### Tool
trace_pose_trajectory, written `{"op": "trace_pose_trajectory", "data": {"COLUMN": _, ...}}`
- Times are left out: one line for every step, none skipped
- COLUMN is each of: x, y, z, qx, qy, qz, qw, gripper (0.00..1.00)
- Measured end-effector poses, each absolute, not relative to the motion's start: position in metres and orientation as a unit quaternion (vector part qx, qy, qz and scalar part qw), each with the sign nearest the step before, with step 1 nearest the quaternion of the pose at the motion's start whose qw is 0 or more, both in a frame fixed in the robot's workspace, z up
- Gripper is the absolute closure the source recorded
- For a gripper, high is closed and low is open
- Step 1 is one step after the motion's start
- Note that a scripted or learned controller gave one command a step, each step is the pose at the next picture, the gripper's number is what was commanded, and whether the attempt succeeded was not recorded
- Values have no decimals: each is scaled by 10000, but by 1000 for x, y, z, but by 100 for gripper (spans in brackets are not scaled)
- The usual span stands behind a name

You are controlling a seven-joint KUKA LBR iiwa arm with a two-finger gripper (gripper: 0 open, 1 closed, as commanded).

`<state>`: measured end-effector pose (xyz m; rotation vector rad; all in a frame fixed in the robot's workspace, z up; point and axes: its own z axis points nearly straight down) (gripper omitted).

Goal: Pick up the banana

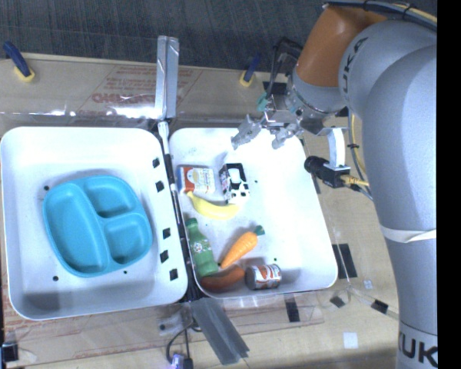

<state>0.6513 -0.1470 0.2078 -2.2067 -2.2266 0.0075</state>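
On the desk (77, 83), we see a yellow curved banana (213, 207) between carton (200, 180) and carrot (239, 248); gripper (263, 134) fingers spread, holding nothing.

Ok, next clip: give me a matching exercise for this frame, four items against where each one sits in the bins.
Items:
1. banana
2. blue tray
3. can
4. gripper

Places:
A. left bin, alone
B. near edge of the right bin, beside the carrot's tip
C. above the far edge of the right bin
D. middle of the right bin, just under the small carton

Pairs: 1-D, 2-A, 3-B, 4-C
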Motion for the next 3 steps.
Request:
{"op": "trace_pose_trajectory", "data": {"x": 652, "y": -146, "z": 215, "qx": -7013, "qy": -7128, "qz": 41, "qw": 57, "gripper": 100}}
{"op": "trace_pose_trajectory", "data": {"x": 653, "y": -145, "z": 222, "qx": -6991, "qy": -7149, "qz": 59, "qw": 76, "gripper": 100}}
{"op": "trace_pose_trajectory", "data": {"x": 653, "y": -145, "z": 222, "qx": -6989, "qy": -7152, "qz": 60, "qw": 77, "gripper": 0}}
